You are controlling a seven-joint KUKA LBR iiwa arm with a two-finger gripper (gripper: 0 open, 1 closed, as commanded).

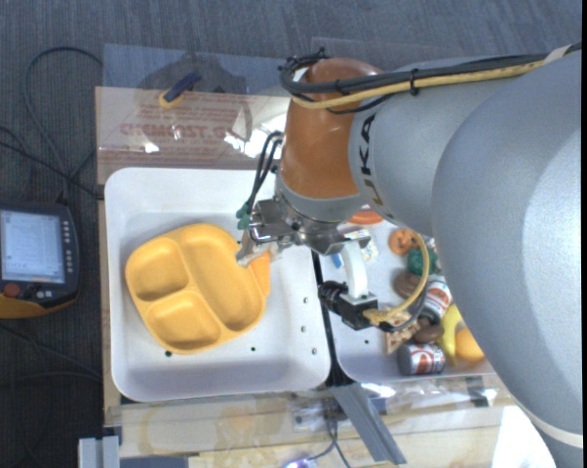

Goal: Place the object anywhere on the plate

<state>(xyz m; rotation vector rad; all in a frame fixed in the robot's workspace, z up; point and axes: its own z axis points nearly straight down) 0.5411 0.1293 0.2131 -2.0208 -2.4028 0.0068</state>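
Observation:
A yellow plate (191, 286) with three compartments lies in the left white bin (147, 188). My gripper (253, 247) hangs over the plate's right rim, below the orange-banded wrist (318, 149). A small orange object (261, 276) shows just under the gripper's tip, against the plate's right edge. The wrist hides the top of that object, and whether it is held or resting on the rim cannot be made out.
The right bin (371, 364) holds several items: a red-labelled can (425, 361), a yellow piece (461, 337), an orange round toy (404, 241) and a brown lump (408, 283). The arm's grey bulk covers most of that bin. A teach pendant (25, 256) lies left of the bench.

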